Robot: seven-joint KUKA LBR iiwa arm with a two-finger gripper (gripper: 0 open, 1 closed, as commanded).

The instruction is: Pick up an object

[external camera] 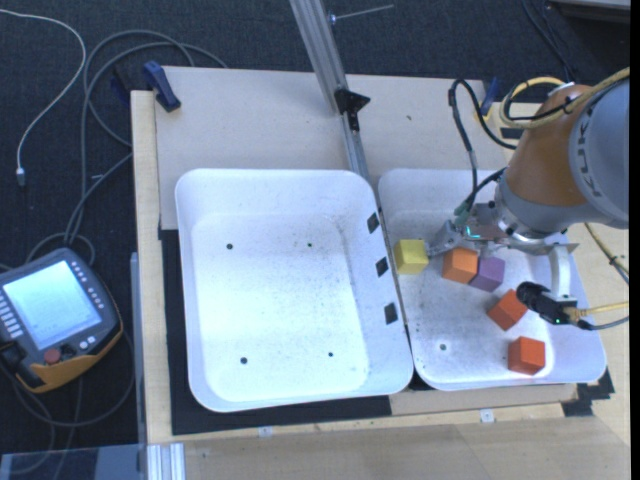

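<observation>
camera view: gripper (452, 240) sits low in the right bin (430, 358), can't tell its grip; yellow cube (410, 256) just left, orange cube (460, 266) and purple cube (490, 273) beside it.

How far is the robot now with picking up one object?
Done: the arm has brought the claw into the right bin, beside the yellow block and orange block. In hand: nothing visibly. Left: gripping and lifting a block; all blocks lie in the bin.
</observation>
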